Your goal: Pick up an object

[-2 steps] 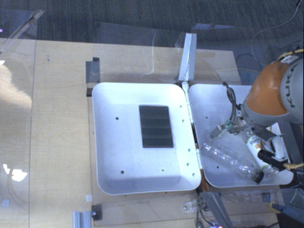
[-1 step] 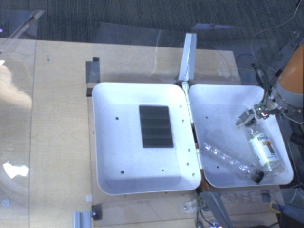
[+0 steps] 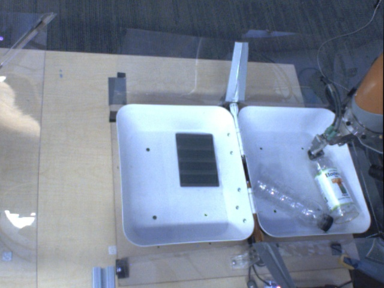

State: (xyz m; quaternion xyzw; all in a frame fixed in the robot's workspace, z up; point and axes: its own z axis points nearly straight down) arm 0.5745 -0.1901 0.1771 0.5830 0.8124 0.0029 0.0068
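Observation:
A small clear bottle with a white label [image 3: 332, 188] lies in the right bin [image 3: 282, 131], along its right side. A crumpled clear plastic bottle [image 3: 288, 200] with a dark cap [image 3: 326, 223] lies across that bin's front. A flat dark rectangular block [image 3: 197, 159] rests in the middle of the left bin [image 3: 144, 209]. My gripper [image 3: 321, 144] reaches in from the right and hangs low over the right bin, just behind the top end of the labelled bottle. I see nothing held in it.
A grey metal bar [image 3: 237, 71] stands behind the seam between the two bins. The orange band of the arm [image 3: 371, 95] is at the right edge. Wooden bench surface [image 3: 66, 161] spreads to the left of the bins.

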